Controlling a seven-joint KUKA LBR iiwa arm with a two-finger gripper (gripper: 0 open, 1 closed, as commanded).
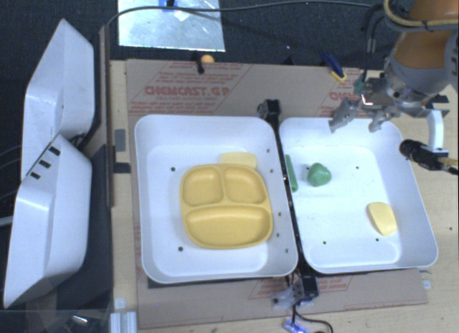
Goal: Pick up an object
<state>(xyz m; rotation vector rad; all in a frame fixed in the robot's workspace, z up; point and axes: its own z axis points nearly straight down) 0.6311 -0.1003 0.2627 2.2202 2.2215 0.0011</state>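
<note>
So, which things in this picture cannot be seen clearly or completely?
- Pale yellow piece in the left bin, camera view: the yellow divided tray covers its lower part.
- Green stick: it lies against the right bin wall, so its shape is unclear.
- Arm, camera view: the top and right edges cut it off.
- Gripper: fingers spread, nothing between them; fine detail is blurred.

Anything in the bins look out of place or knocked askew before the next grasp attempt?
Mostly tidy. One oddity: the green stick in the right bin lies against its left wall, awkward to grasp. The yellow divided tray sits flat in the left bin. Nothing spilled or damaged.
</note>
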